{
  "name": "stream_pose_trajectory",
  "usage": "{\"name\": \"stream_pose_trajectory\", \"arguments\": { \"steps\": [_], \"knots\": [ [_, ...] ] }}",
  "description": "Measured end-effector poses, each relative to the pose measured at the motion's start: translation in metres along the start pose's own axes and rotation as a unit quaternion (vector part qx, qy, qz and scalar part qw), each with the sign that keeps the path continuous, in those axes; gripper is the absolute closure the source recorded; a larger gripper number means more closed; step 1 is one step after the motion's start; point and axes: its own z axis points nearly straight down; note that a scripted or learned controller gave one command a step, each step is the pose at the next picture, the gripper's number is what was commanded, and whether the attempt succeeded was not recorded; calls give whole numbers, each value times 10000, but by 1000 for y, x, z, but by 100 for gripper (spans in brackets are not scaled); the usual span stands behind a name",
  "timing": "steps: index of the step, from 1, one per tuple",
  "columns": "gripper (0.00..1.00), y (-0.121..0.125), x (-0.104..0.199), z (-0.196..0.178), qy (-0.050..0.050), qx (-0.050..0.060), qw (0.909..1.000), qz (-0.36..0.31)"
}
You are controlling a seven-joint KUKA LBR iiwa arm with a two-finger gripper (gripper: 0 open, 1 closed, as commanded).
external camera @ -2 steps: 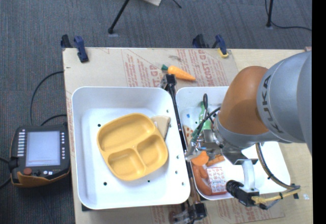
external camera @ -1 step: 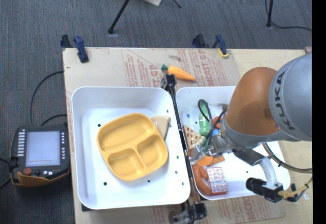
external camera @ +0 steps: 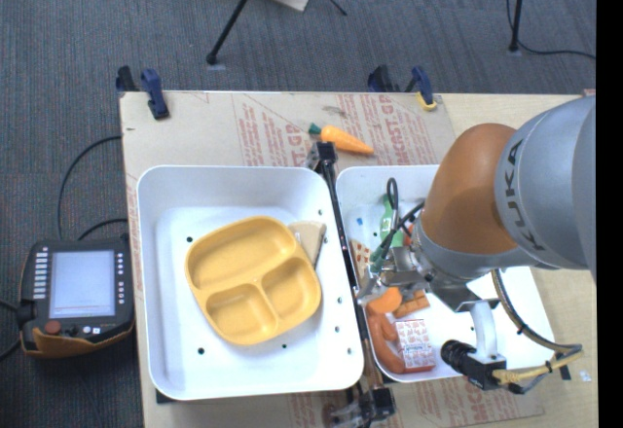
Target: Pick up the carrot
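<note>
A yellow three-compartment plastic plate (external camera: 253,278) lies in the left white bin (external camera: 156,222). The small orange carrot with green top (external camera: 343,138) rests on the cardboard-covered bench (external camera: 243,124) above the bins, lying left-right, up-left of the gripper (external camera: 387,278), which hangs low over the right white bin (external camera: 362,183); its opening I cannot tell.

Counts, bench and floor

Two white bins: left bin (external camera: 156,251), right bin (external camera: 362,185). One yellow divided plate (external camera: 251,278). One carrot (external camera: 346,138) on the board behind the bins. Four blue clamps on the far edge, e.g. (external camera: 154,90). One arm (external camera: 506,193). One teach pendant (external camera: 73,298) on the floor.
</note>
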Motion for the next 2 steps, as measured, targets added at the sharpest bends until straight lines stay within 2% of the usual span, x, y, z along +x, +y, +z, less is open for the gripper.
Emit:
{"name": "stream_pose_trajectory", "arguments": {
  "steps": [1,2],
  "knots": [
    [100,-4,-27,0,5,6,9974,-727],
    [100,2,82,0,11,8,9994,-358]
  ]
}}
